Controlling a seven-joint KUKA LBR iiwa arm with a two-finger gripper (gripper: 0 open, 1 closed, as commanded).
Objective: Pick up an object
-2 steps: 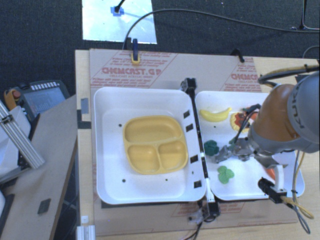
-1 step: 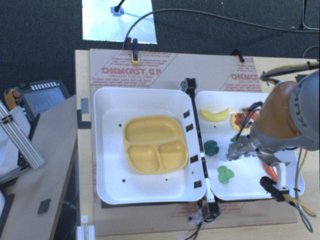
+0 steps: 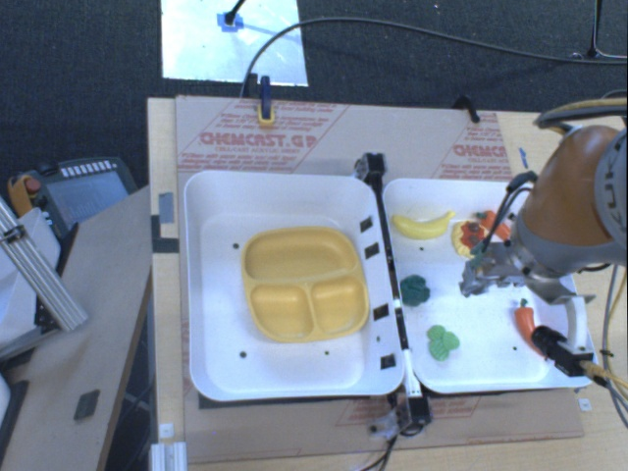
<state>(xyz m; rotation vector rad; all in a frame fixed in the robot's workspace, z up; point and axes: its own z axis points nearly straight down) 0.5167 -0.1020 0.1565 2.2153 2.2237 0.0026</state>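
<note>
Gripper point(image 3: 478, 278): over the right bin point(image 3: 491, 376), low among the toy food; whether it is gripping anything cannot be told.
Around it: banana point(image 3: 422, 225) at 11 o'clock; dark green piece point(image 3: 414, 288) at 9; light green piece point(image 3: 443, 341) at 7; carrot point(image 3: 526, 319) at 4.
Left bin point(image 3: 211, 263): yellow divided tray point(image 3: 300, 283).

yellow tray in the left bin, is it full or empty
Empty. The yellow tray lies flat in the left bin, and all three of its compartments show only bare yellow plastic; the toy foods lie in the right bin.
</note>
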